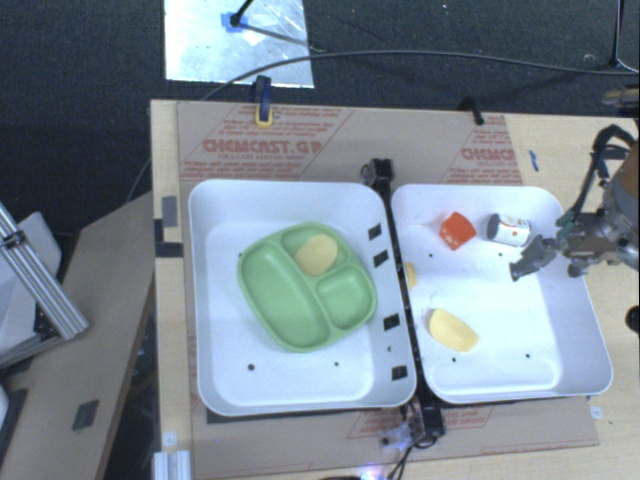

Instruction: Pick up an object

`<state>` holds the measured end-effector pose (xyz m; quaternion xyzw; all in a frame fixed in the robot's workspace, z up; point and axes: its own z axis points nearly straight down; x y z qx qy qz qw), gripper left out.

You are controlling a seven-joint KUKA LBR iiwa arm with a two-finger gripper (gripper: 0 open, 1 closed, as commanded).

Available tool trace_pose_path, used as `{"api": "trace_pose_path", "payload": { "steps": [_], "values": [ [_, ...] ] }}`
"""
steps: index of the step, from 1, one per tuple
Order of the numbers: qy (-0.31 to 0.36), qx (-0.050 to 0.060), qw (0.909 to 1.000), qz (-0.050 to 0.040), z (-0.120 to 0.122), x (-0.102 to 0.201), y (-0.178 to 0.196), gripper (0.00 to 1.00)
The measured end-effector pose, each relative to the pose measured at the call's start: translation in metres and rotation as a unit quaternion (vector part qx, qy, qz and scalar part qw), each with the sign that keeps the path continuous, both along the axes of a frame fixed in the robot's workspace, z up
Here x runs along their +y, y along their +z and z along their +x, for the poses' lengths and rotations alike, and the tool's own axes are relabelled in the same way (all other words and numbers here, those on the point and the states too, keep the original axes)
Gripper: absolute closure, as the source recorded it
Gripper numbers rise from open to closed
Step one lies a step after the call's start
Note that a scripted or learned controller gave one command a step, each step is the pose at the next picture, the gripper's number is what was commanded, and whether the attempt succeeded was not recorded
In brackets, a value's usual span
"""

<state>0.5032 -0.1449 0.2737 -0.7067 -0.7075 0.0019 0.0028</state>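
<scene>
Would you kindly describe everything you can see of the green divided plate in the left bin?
The green plate is a rounded, matte tray that looks like plastic, with three compartments: one long section on its left and two smaller ones on its right. It lies flat on the floor of the left bin, turned at a slant. A pale yellow object rests in its upper small compartment. Nothing else touches it.

A single fixed camera looks down at a slant from above the surface (330,133), taking in both white bins (290,203) side by side.
</scene>
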Motion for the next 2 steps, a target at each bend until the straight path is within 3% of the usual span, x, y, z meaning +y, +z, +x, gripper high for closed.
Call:
{"api": "trace_pose_path", "payload": {
  "steps": [1, 2],
  "values": [
    [0.001, -0.005, 1.0000, -0.0010, 0.002, 0.000, 0.004, 0.00],
    [0.000, -0.002, 1.0000, -0.0003, 0.002, -0.005, -0.057, 0.00]
  ]
}}
